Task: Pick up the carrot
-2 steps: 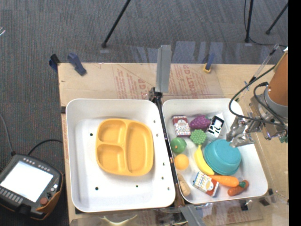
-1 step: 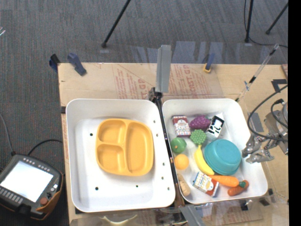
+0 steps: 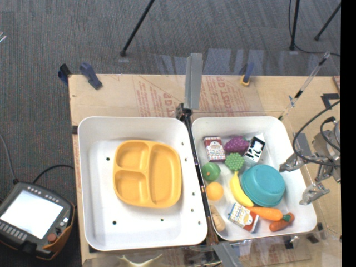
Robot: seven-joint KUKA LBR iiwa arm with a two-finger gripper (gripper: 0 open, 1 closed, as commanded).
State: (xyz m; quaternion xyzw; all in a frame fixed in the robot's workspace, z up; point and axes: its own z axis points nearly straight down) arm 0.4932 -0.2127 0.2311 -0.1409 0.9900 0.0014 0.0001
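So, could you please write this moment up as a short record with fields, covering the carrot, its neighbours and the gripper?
target: carrot, lying flat near the front of the right bin
neighbours: teal bowl just behind it, banana beside the bowl, small carton to its left
left bin: holds a yellow divided plate
gripper: over the right bin's right rim, fingers apart, nothing between them
carrot status: not yet grasped

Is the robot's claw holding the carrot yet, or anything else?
No, nothing. The gripper is open at the right bin's right edge with bare space between its fingers. The carrot lies untouched at the front of that bin.
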